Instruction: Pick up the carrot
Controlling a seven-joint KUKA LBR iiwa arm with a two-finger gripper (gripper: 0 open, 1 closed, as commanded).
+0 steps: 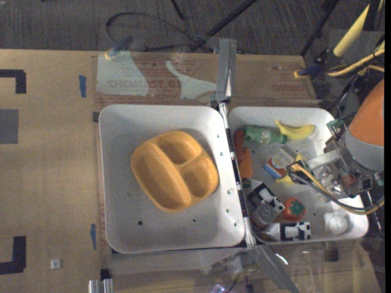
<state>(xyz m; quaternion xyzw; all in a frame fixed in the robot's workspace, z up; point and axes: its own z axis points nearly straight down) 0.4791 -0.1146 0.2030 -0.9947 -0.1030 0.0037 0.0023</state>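
Pincer (330, 177) hangs low over the right-hand bin (317, 113), at that bin's right side, amid a knot of yellow cables; whether it is wide or narrow I cannot tell, and nothing shows as held in it. Nearest the camera along the bin's front edge lie a black-and-white carton (292, 231) and a small tomato-like toy (292, 208). Further back sit a green bottle (264, 134) and a yellow banana (295, 129).

At the bin's left wall lies the carrot (242, 156), an orange shape pressed against the divider between the two bins, its long axis running roughly front to back, parallel to that wall. It sits to the left of the pincer, across the bin, with the clutter between them. The coming move likely means crossing leftward and closing across the carrot's short width, where the wall leaves little room.

In the left bin (116, 163) rests a yellow divided tray (174, 170).
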